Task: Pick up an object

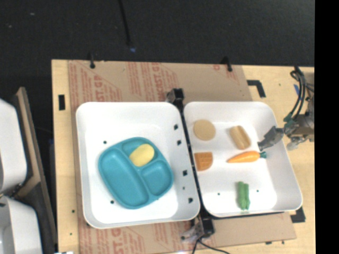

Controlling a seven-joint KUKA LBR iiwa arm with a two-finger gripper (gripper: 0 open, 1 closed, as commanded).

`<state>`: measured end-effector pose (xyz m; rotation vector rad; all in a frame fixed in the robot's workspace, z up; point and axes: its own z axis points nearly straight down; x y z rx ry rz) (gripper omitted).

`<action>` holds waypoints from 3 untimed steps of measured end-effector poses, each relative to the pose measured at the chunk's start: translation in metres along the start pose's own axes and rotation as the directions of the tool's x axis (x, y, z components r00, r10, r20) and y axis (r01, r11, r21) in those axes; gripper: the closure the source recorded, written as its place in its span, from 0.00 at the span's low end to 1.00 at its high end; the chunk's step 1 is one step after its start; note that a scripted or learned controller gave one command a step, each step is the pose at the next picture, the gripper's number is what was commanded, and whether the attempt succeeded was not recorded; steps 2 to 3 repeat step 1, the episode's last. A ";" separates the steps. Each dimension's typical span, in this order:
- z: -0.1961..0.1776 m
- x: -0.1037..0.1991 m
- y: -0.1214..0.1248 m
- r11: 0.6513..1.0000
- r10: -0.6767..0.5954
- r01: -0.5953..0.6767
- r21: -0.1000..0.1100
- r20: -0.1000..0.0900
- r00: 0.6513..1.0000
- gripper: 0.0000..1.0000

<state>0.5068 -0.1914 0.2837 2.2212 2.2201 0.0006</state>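
Observation:
The right bin (280, 194) holds several toy foods: a round tan cookie (204, 129), a tan bread roll (240, 137), an orange wedge (203, 160), an orange carrot (243, 157) and a green vegetable (242, 196). My gripper (269, 138) comes in low over the bin's right rim. Its tip is just right of and above the carrot's leafy end. Nothing is visibly held in it. In the left bin (90, 136) a yellow lemon-like piece (141, 154) lies in a blue divided plate (135, 172).
A black clip (175, 96) and the raised rims sit between the two bins. Cables (300, 97) hang by the arm at the right edge. White equipment (10, 157) stands off the bench to the left.

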 end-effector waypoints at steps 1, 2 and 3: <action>0.054 -0.015 0.033 1.000 0.000 0.000 0.005 -0.001 1.000 0.00; 0.054 -0.015 0.033 1.000 0.000 0.000 0.005 -0.001 1.000 0.00; 0.054 -0.015 0.033 1.000 0.000 0.000 0.005 -0.001 1.000 0.00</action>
